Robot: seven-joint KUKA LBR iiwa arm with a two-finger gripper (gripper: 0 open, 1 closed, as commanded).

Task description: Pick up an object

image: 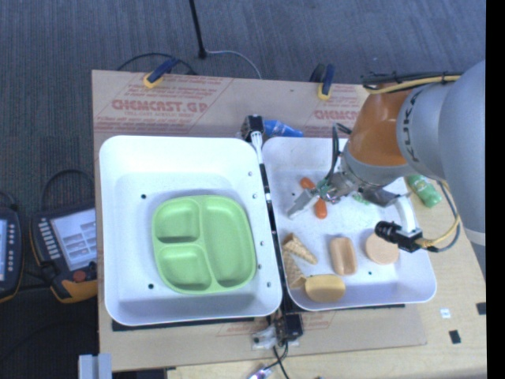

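Reaches in from the table's right edge as one grey arm [461, 133], orange band [379, 133] above the wrist, bent downward and leftward. End effector [312, 200] low over the table's right half, two slim metal fingers [300, 205] angled toward the left, slightly parted.

Small orange carrot-like piece [320, 209] (perhaps) in right bin [426, 290]

board [158, 105]: brown, red lettering, laid under both bins
clamps [159, 73]: two, yellow-tipped, set at the board's 12 o'clock edge
cable [196, 22]: black, run off toward 12 o'clock
pendant [69, 247]: seen at 9 o'clock, on grey carpet [47, 46]
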